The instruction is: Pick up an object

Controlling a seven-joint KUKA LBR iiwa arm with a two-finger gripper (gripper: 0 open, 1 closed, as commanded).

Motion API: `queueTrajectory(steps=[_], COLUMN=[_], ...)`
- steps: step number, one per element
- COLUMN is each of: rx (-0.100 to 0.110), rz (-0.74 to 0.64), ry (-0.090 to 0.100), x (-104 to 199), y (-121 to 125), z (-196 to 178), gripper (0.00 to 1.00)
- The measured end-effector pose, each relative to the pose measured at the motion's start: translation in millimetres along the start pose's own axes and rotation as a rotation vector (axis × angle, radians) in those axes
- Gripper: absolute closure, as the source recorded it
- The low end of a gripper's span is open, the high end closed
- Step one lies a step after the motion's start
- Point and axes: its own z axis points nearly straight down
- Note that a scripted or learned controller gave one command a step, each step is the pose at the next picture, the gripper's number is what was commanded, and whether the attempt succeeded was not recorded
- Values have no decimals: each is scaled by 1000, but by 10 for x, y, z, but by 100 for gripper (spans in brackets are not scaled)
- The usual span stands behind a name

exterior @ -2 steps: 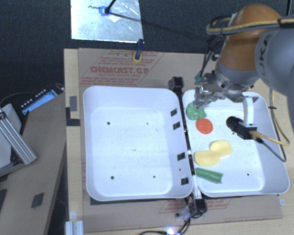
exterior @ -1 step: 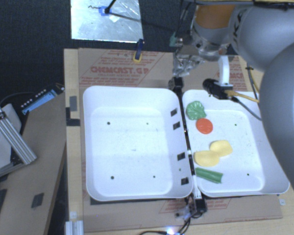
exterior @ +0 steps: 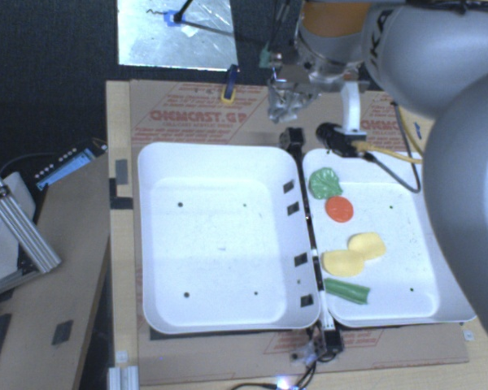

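The right bin point(exterior: 407, 299) holds several small toy foods: a green leafy piece point(exterior: 324, 183), a round red-orange piece point(exterior: 339, 210), two pale yellow pieces point(exterior: 366, 244) point(exterior: 343, 262) lying against each other, and a long green piece point(exterior: 346, 291) near the front. My gripper point(exterior: 286, 108) hangs above the cardboard behind the bins, beyond the divide between them and well away from the objects. Nothing shows between its fingers.
The left bin point(exterior: 220, 242) lies beside the right one, joined along a black-clipped seam point(exterior: 305, 234). The grey arm point(exterior: 439, 71) covers the upper right. A silver sheet point(exterior: 175, 21) lies at the back, and a metal frame point(exterior: 16, 226) stands at the left.
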Motion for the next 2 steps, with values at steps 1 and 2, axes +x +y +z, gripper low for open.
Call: queueTrajectory(steps=[1,2], rx=[0,0], rz=[0,0], ry=[0,0], x=[602,1060], y=[5,7], z=[-262,-442], gripper=[100,100])
